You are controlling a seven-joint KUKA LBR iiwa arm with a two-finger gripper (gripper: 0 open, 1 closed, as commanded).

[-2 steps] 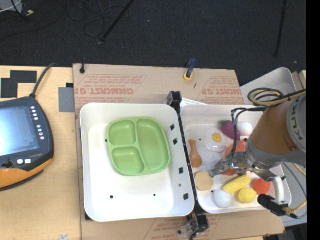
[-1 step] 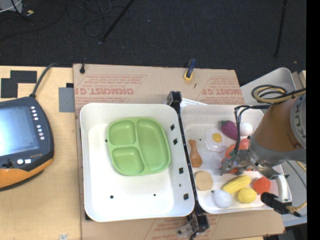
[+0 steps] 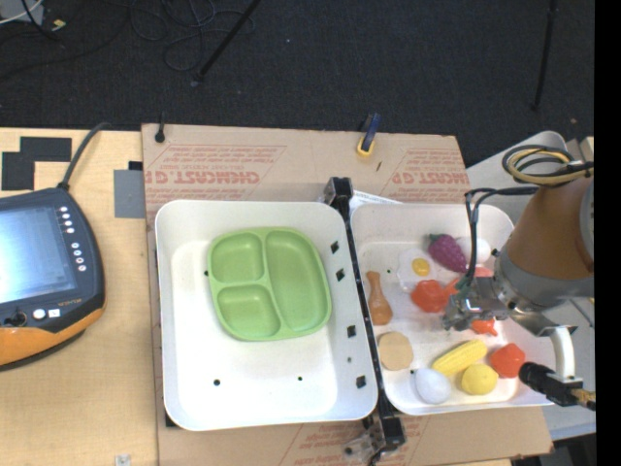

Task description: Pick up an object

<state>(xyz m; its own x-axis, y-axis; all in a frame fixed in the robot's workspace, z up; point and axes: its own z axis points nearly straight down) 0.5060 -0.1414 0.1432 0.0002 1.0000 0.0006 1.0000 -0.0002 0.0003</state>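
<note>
The gripper [image 3: 470, 311] hung low over the right bin [image 3: 388, 223], and I couldn't tell how its tips stood, nor whether anything sat between them. Taking it as the landmark, nearest my side of it lay one corn cob [image 3: 459, 357], long axis slanting up toward the gripper, just below it, the likeliest pick by my guess. Beside the corn lay one lemon [image 3: 478, 380], one white egg [image 3: 431, 385], one red tomato [image 3: 506, 360] and one tan disc [image 3: 395, 349]. Level with the gripper, to its left, sat a red pepper [image 3: 428, 295] and a brown drumstick [image 3: 376, 299]. Beyond it lay one purple eggplant [image 3: 446, 251]. Far left, in the other bin [image 3: 184, 357], lay one green tray [image 3: 267, 282].
</note>
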